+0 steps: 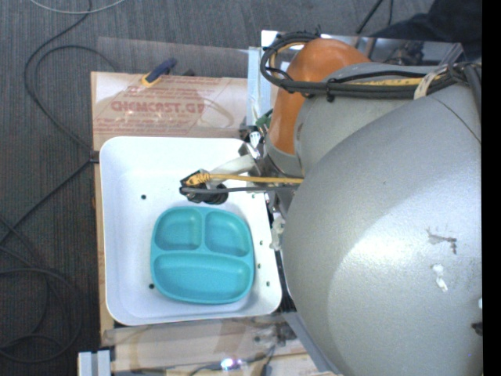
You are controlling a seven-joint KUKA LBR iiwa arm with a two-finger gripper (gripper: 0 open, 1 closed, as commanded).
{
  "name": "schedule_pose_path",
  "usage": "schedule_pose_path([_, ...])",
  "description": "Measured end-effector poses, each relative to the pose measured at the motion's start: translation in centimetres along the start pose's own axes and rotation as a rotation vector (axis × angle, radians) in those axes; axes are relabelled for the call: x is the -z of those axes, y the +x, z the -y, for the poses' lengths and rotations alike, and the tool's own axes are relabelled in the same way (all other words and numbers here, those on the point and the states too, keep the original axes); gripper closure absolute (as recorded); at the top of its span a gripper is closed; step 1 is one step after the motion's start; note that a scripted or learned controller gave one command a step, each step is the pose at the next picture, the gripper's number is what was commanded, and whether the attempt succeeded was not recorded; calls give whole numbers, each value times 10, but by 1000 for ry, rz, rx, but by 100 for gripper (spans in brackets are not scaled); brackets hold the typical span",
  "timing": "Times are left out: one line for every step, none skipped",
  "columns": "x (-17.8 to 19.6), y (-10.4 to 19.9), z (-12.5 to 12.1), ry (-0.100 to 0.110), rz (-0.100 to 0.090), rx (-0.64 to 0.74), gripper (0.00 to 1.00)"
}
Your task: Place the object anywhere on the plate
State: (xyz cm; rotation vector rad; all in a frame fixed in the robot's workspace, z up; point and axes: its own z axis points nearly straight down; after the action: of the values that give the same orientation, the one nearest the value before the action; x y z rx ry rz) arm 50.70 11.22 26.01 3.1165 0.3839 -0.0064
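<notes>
A teal plate (202,255) with three compartments lies in the near half of the left white bin (125,210), and nothing rests on it. My gripper (252,144) hangs over the bin's far right corner, above and to the right of the plate, largely covered by the wrist. The grey arm (376,210) with its orange band (309,77) hides the right bin. A small green patch (266,119) shows beside the orange band; what it is cannot be made out. I see no object between the fingers.
Behind the left bin lies a cardboard sheet (156,108) with red print, with a small blue and yellow tool (159,70) at its far edge. Cables (47,61) run over the dark carpet to the left.
</notes>
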Motion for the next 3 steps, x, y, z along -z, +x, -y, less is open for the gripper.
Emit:
schedule_pose_path([-78,9,-37,-2,4,-44,0])
schedule_pose_path([-128,116,-21,1,3,-32,0])
schedule_pose_path([-77,75,-52,-2,2,-39,0])
